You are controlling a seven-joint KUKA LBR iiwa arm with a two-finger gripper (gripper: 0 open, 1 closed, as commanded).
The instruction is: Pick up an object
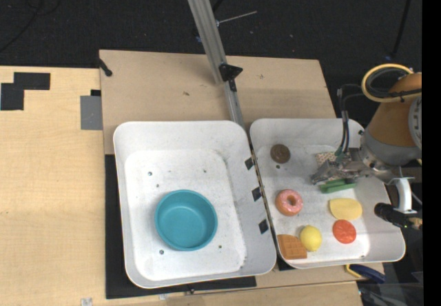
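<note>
gripper low in right bin, over green piece | grip state: cannot tell | doughnut near

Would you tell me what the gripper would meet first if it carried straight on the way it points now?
Probably the right bin floor under the gripper, left of the green object; depth is unclear.

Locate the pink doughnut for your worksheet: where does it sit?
The pink doughnut lies in the right bin, near its left wall, below the brown ball.
</note>
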